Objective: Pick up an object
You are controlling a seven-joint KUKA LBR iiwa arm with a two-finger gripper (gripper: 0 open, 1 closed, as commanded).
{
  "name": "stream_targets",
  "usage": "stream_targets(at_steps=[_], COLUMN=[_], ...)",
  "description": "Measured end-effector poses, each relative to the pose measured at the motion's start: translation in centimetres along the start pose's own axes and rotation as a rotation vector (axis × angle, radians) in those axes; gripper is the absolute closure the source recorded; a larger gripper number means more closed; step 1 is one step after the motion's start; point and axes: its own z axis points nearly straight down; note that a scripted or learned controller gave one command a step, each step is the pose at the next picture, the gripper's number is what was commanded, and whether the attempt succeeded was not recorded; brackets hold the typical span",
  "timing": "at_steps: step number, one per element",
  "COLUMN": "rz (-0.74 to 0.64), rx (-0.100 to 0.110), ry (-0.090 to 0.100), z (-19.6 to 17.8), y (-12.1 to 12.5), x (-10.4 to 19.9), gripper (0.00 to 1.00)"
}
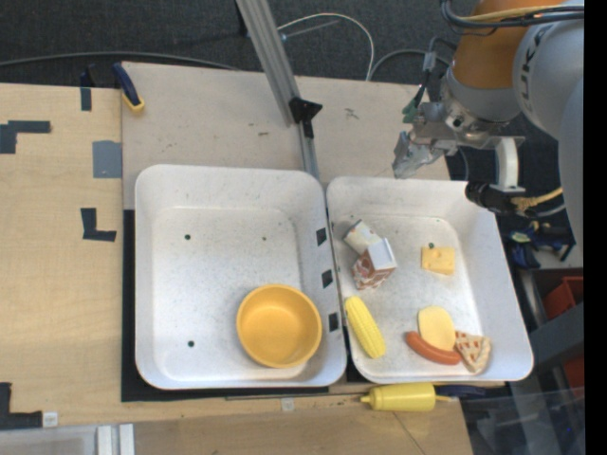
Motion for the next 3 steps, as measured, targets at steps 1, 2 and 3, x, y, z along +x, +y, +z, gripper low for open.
stream_targets(at_steps=[1,2,3], rz=[-0.001,-0.001,-0.001], rx=[0.002,0.003,0.000], ry=[0.000,0.000,0.000], z=[1.1,2.5,2.4], y=[-1.0,-1.8,-1.3], x=[5.5,11.1,16.3], gripper=[1.00,1.00,1.00])
